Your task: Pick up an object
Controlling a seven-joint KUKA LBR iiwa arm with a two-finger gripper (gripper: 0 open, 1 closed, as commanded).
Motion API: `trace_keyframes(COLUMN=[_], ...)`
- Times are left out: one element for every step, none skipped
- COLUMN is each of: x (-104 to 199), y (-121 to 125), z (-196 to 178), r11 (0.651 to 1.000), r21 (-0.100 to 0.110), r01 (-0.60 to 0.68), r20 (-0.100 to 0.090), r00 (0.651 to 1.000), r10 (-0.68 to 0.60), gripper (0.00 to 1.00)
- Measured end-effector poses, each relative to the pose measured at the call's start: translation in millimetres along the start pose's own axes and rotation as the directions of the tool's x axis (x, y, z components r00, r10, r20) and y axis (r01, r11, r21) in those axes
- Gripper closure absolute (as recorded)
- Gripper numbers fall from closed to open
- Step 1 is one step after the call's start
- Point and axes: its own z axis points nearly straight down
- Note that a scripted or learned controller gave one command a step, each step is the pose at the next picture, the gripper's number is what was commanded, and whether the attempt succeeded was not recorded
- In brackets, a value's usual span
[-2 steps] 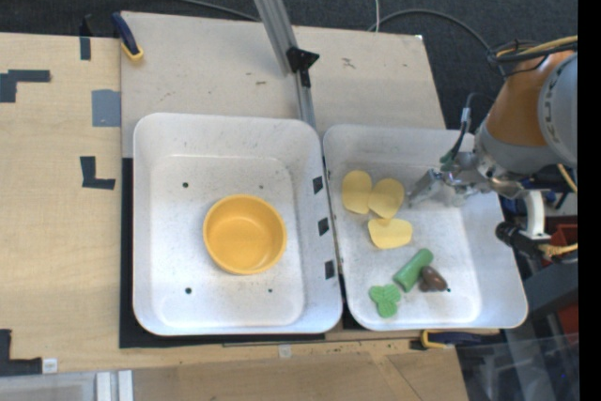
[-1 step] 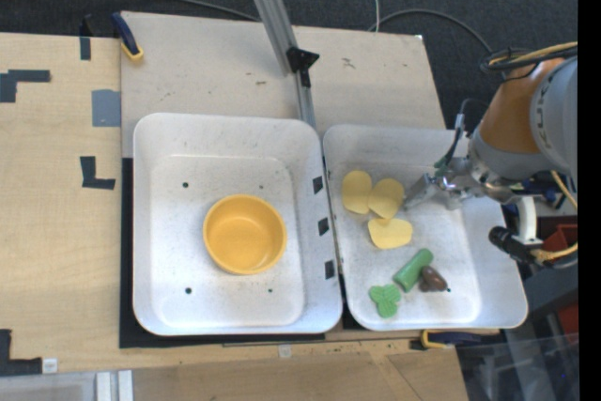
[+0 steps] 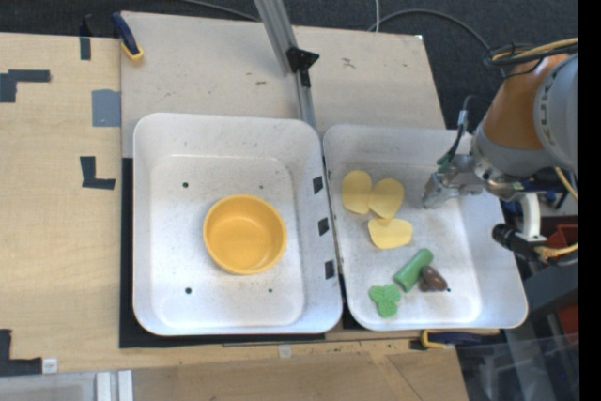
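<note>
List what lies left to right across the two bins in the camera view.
Left bin → yellow bowl → right bin → yellow pieces → gripper.

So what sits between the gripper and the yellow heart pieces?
Nothing: the camera view shows bare white bin floor between the gripper and the yellow heart pieces.
</note>
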Motion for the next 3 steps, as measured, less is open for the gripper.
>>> trace_keyframes(x=[4,4,63], y=[-5,-4,-12], z=[-60,-113,-109], r11=[1.000,1.000,1.000], r21=[-0.006,-0.006,-0.001], r01=[-0.002,-0.002,0.003], r20=[0.001,0.001,-0.002], r00=[1.000,1.000,1.000], r10=[0.002,0.002,-0.003], gripper=[1.00,1.00,1.00])
